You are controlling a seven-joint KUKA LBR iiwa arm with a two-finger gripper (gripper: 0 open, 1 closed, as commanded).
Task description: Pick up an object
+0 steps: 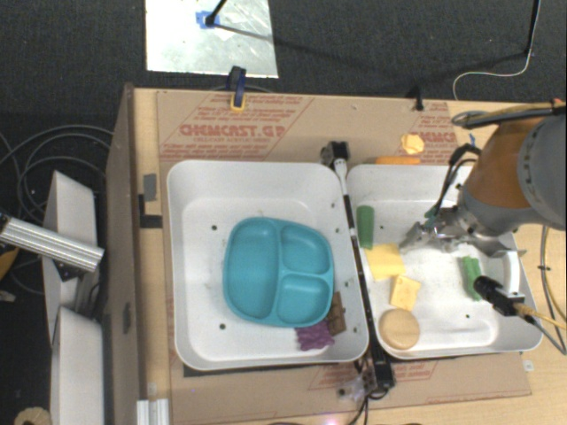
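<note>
Two white bins (266,180), two yellow blocks (384,261)

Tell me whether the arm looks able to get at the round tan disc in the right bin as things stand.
Probably yes. The round tan disc lies uncovered at the near edge of the right bin, with only the yellow block close beside it. The gripper is over the same bin, a short way off.

The teal plate (279,271) fills most of the left bin (190,193). In the right bin (416,180), yellow blocks (394,274) and a wooden disc (399,328) crowd the near-left corner; bare floor lies toward its far side.
</note>
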